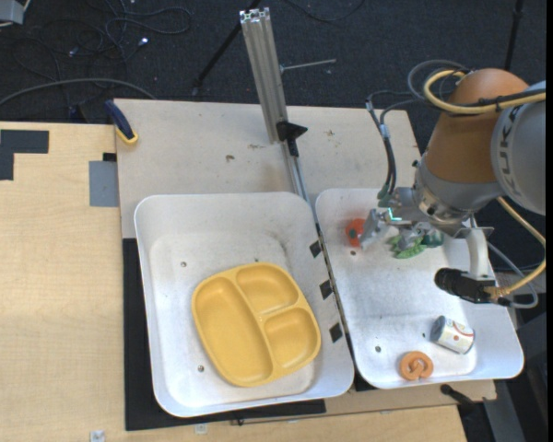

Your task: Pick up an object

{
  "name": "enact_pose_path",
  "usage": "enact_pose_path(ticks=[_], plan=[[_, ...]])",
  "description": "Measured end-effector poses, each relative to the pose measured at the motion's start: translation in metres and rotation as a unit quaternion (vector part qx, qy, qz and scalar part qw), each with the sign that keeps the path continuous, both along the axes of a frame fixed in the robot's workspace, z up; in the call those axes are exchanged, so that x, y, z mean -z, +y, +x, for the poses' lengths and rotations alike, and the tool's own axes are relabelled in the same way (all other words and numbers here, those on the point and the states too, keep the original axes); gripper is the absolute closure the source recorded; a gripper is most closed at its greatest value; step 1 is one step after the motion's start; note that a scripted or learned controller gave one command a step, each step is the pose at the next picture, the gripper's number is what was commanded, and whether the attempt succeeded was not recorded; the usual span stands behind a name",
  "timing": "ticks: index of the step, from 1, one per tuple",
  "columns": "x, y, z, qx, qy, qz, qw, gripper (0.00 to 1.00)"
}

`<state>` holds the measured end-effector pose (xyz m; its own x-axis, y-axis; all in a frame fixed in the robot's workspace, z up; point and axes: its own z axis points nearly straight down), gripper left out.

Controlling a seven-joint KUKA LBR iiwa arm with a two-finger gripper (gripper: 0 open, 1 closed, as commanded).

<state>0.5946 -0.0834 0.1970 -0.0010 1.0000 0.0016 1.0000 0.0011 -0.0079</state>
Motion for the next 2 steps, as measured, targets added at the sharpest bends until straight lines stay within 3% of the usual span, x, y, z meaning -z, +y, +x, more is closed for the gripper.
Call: enact_pose_path(ticks=[1,2], plan=[[-0.002,0.000,0.001,0.000,-0.002,-0.0002,1.0000,0.00],[0.052,-0.005,0.008,0.001,0.000,-0.0005,1.0000,0.00]])
